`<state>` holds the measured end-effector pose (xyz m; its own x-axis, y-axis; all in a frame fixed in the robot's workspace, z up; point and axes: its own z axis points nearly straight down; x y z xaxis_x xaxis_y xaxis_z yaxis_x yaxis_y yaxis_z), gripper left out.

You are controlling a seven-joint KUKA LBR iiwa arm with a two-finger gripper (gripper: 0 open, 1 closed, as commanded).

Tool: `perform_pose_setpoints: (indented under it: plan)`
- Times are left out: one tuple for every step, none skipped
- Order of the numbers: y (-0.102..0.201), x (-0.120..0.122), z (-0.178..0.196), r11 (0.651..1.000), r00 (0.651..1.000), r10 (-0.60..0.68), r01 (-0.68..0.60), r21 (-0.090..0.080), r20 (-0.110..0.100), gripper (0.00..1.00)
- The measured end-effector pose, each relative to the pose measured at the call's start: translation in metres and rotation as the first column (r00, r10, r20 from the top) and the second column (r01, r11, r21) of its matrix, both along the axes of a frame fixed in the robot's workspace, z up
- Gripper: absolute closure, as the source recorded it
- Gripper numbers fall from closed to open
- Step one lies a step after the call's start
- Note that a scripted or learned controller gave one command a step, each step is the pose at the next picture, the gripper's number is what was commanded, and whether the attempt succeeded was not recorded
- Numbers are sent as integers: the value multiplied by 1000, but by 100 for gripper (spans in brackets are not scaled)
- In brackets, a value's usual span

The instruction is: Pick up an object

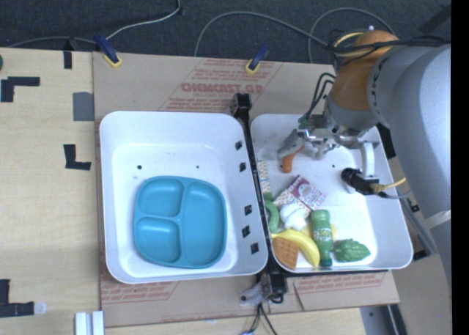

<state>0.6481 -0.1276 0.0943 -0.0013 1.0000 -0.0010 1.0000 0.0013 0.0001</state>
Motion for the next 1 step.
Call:
perform_pose_setpoints:
  plan:
    - [1,0,9,1000,1000,1,-1,1,-2,100]
